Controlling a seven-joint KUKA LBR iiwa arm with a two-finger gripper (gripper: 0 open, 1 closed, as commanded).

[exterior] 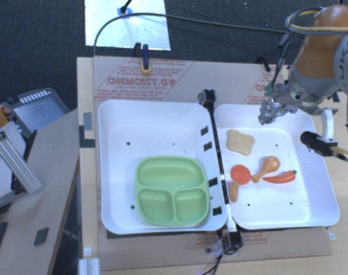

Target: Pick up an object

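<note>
Two bins; gripper (268, 115) over right bin's (311, 211) far edge, finger state unclear.

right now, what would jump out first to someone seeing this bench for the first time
The light green divided tray in the left bin stands out most. Next, the cluster of toy foods in the right bin: a tan slice, a red round piece, a drumstick and a red chili pepper. The gripper hangs over that bin's far edge.
</note>
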